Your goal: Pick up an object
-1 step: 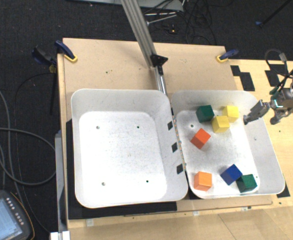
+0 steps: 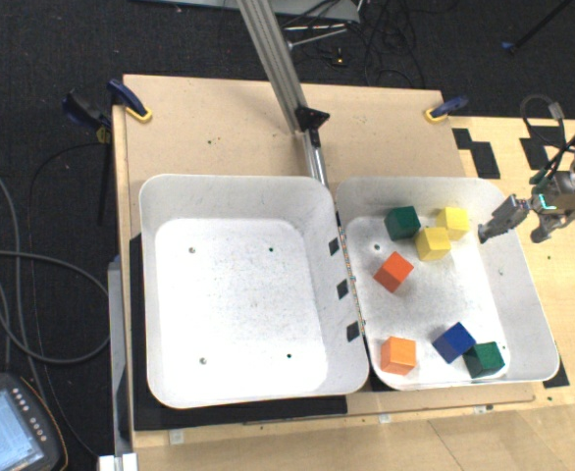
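While your gripper (image 2: 523,224) hangs with its fingers spread wide and nothing between them at the outer rim of the right bin (image 2: 528,307), the cubes lie scattered inside it: a green cube (image 2: 485,359), a blue cube (image 2: 453,342) and an orange cube (image 2: 398,354) sit nearest the camera along that bin's front wall. Farther back you've got another orange one (image 2: 393,271) alone mid-bin, then two yellow cubes (image 2: 433,242) touching a second green (image 2: 402,223) toward the back. Drop on that packed trio and, by my read, a finger lands on a neighbour and shoves the target away.

Two white bins (image 2: 160,292) sit side by side on a wooden bench (image 2: 219,126) — blue clamps (image 2: 126,98) at its corners.
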You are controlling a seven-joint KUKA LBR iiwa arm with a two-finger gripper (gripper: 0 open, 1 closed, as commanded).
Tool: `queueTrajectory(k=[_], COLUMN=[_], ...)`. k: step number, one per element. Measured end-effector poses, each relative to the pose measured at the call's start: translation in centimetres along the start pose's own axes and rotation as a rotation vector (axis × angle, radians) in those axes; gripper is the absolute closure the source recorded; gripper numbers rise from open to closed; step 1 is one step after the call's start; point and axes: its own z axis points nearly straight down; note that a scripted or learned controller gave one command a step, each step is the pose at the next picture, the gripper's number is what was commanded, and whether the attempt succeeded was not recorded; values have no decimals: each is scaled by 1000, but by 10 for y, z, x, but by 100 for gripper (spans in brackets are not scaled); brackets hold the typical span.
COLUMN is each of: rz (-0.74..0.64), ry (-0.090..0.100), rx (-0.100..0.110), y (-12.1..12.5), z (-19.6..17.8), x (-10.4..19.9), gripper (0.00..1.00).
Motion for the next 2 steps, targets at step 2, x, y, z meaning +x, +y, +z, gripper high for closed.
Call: queueTrajectory(k=[2], rz=[2], ry=[3], rx=[6], y=[-6], z=[114], x=[1], gripper=[0])
